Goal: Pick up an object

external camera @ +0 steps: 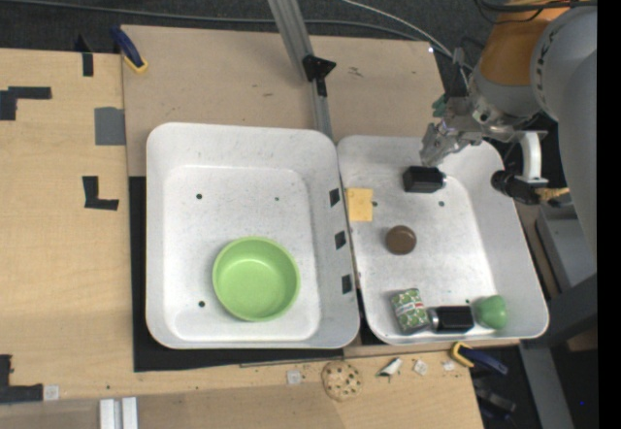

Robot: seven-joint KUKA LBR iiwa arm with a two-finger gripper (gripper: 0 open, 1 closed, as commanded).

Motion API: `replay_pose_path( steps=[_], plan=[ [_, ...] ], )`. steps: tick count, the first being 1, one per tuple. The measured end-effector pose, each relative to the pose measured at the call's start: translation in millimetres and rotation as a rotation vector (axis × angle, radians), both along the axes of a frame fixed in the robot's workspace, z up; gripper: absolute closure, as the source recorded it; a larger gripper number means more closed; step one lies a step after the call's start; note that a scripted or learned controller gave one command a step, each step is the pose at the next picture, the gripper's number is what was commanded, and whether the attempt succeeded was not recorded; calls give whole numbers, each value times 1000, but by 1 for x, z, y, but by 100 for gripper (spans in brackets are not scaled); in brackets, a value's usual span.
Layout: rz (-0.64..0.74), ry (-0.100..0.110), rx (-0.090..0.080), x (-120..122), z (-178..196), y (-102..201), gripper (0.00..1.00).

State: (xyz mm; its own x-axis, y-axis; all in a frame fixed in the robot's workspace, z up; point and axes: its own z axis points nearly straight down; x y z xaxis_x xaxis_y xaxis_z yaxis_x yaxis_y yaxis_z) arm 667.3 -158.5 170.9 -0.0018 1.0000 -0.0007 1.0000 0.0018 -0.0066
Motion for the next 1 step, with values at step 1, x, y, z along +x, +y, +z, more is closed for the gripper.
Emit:
replay_pose_path(
  steps=[1],
  plan=[
    [0,-10,1,3,-39,-4,0]
  ],
)
